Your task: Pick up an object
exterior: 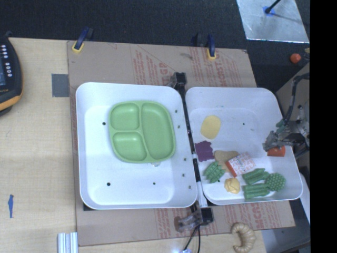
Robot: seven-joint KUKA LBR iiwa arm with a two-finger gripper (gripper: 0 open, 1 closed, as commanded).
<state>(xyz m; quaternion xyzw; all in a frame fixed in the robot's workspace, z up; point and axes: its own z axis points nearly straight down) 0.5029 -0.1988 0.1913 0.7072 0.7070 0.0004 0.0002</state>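
Note:
My gripper (279, 139) hangs at the right rim of the right bin (247, 101), reaching in from the right. A small orange-red block (277, 152) sits right under its tip, touching or nearly so; I cannot tell whether it is gripped. Toy food lies in the right bin: a yellow piece (210, 126), a purple piece (204, 151), a tan piece (225, 155), a red-and-white box (240, 164), a leafy green (213, 171), a small yellow lump (232, 185), green pods (255, 176) and a round green piece (275, 182).
The left bin (95, 183) holds a green divided plate (142, 130). A tan peanut-shaped toy (245, 236) lies on the cardboard in front of the bins. A pendant (8, 78) rests at the bench's far left. Clamps (211, 49) hold the cardboard's back edge.

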